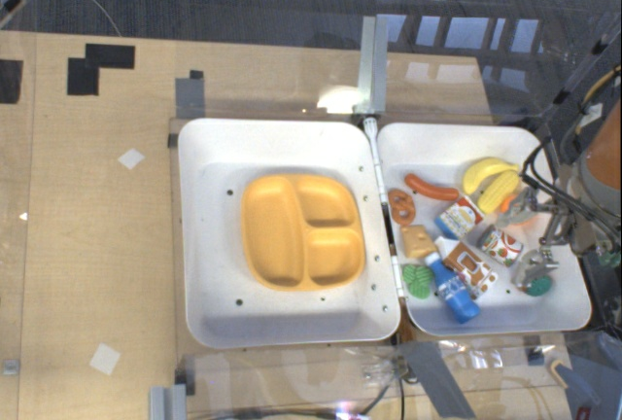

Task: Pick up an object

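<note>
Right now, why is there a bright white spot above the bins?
In the camera view, lamp glare bounces off the wooden bench behind the left bin; the yellow divided tray looks sharp, while the gripper looks slightly blurry.

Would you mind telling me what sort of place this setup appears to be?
Probably a robotics lab bench for picking trials: two white bins sit side by side, one holding a yellow divided tray, the other a jumble of toy food such as a banana, with the gripper reaching in.
</note>
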Robot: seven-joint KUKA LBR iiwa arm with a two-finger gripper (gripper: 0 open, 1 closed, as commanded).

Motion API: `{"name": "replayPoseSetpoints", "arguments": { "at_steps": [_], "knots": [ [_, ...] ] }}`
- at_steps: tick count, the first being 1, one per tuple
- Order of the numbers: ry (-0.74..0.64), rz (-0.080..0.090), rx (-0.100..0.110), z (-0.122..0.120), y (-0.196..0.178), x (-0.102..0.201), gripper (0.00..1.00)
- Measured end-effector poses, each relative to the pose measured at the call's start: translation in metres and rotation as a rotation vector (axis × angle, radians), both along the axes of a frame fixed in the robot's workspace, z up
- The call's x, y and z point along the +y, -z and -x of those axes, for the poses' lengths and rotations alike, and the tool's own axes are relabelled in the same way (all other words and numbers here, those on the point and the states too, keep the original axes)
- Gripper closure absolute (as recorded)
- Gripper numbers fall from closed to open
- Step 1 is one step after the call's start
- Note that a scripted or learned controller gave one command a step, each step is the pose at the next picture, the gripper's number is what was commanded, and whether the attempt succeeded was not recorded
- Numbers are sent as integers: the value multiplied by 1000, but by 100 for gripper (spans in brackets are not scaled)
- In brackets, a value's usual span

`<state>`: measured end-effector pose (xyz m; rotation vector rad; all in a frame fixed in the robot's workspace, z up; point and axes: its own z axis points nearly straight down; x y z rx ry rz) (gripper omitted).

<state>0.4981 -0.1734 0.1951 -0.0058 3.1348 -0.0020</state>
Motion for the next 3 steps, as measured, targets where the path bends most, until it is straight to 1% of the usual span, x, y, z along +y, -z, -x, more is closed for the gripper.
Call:
{"name": "replayPoseSetpoints", "arguments": {
  "at_steps": [1,2,3],
  "knots": [
    [48,2,-8,-40,-81,-5,0],
    [368,-3,4,-55,21,2,0],
    [85,-1,2,-31,52,-10,0]
  ]
}}
